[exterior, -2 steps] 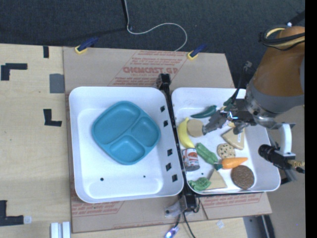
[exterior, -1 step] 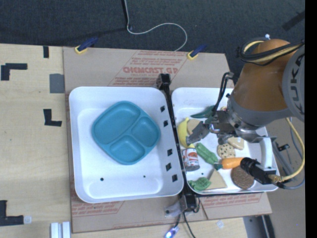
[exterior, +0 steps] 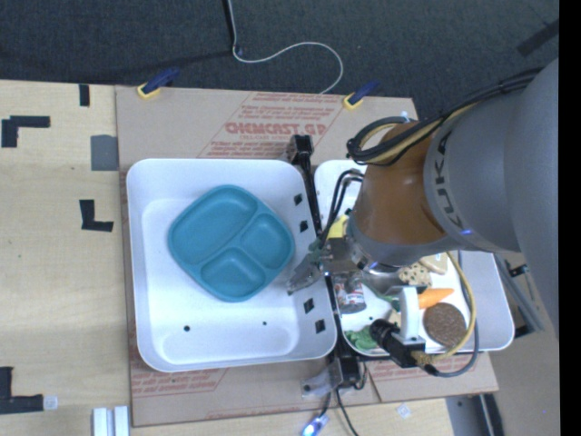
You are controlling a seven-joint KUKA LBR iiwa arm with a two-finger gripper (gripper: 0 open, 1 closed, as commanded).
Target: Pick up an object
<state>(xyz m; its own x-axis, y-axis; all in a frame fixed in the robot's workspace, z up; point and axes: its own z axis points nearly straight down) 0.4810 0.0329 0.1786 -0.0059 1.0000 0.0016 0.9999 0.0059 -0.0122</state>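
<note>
Blue divided plate lies flat in left bin, long axis running upper-left to lower-right. Gripper sits just right of plate's edge; grip state unreadable.

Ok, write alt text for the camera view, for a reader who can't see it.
A grey robot arm with an orange band reaches from the right over the right white bin, covering much of it, with small items such as a brown disc beside it. The left white bin holds a blue divided plate.
</note>
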